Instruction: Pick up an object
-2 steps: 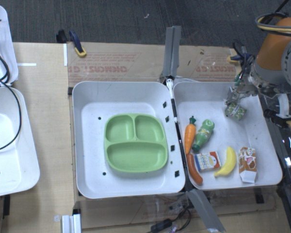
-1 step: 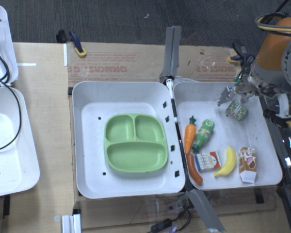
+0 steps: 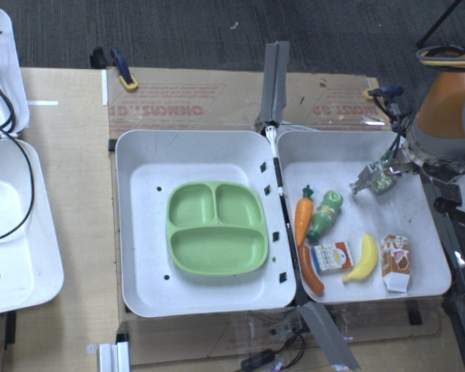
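Observation:
My gripper [image 3: 374,180] hangs over the back right of the right bin [image 3: 294,161], shut on a small pale green item [image 3: 383,181] that shows between its fingers. Below it on the bin floor lie an orange carrot [image 3: 302,218], a green bottle [image 3: 325,214], a red sausage [image 3: 311,270], a small flat carton [image 3: 331,257], a yellow banana [image 3: 363,259] and a white and brown carton [image 3: 395,263]. The grey arm with its orange band [image 3: 443,107] reaches in from the right.
The left bin [image 3: 139,169] holds a green divided plate [image 3: 216,229]. A grey post [image 3: 275,84] stands behind the wall between the bins. White trays with black cables lie at the far left [image 3: 8,208].

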Motion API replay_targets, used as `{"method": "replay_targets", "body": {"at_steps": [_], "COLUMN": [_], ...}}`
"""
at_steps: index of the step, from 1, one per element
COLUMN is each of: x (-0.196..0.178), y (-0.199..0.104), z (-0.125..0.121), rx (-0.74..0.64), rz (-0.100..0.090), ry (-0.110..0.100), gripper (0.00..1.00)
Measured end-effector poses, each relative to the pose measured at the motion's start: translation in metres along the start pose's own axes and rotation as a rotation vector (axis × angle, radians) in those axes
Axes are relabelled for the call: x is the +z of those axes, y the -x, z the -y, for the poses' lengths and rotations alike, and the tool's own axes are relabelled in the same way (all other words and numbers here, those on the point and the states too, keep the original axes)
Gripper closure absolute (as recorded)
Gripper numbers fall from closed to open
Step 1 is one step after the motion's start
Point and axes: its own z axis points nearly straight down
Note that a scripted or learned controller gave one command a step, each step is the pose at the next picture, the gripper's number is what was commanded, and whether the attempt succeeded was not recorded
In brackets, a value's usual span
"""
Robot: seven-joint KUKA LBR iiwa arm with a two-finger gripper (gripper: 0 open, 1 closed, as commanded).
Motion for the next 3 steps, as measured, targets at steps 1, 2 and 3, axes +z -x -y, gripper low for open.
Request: {"method": "replay_targets", "body": {"at_steps": [1,2,3], "x": [-0.006,-0.037,-0.121], "y": [0.003,0.006,-0.057], "z": [0.001,0.009,0.006], "rx": [0.003,0.122,0.015], "rz": [0.005,0.009,0.008], "ry": [-0.004,-0.004,-0.006], "gripper": [1.00,1.00,1.00]}}
